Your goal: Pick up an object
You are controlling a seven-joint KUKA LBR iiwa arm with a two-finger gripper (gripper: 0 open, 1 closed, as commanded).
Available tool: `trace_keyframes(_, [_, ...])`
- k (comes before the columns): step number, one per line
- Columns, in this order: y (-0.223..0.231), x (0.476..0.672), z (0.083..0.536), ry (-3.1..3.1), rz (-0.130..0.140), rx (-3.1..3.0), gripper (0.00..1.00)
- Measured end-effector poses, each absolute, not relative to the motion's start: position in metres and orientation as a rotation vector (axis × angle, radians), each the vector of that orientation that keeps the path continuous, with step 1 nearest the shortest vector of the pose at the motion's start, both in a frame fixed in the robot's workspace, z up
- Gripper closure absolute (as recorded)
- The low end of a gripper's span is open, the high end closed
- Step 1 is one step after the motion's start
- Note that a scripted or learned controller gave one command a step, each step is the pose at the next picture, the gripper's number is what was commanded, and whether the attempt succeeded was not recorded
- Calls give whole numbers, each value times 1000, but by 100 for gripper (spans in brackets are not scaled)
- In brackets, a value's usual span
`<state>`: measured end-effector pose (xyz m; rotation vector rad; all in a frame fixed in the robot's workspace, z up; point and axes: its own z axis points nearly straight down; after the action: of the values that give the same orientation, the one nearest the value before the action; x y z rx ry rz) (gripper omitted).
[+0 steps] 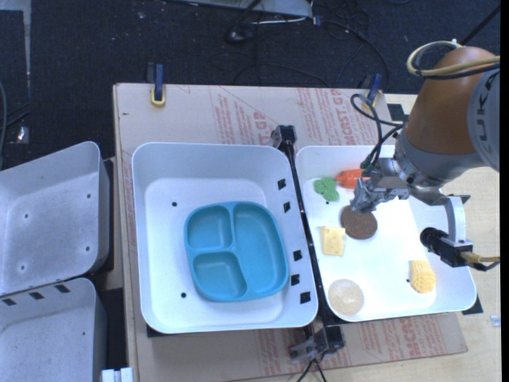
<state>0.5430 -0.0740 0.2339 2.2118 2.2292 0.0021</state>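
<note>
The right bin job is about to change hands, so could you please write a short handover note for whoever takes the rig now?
Gripper: low in the right bin, just above the brown disc; whether it is open or shut can't be told.
Right bin also holds: green piece, orange piece, cheese wedge, pale disc, corn.
Left bin: blue tray.
Done: nothing visibly lifted.
Left: grasp one object and raise it.
</note>
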Motion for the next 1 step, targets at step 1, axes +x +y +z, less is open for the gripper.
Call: trace_keyframes(1, [-20,563,240,2229,4,2212,100])
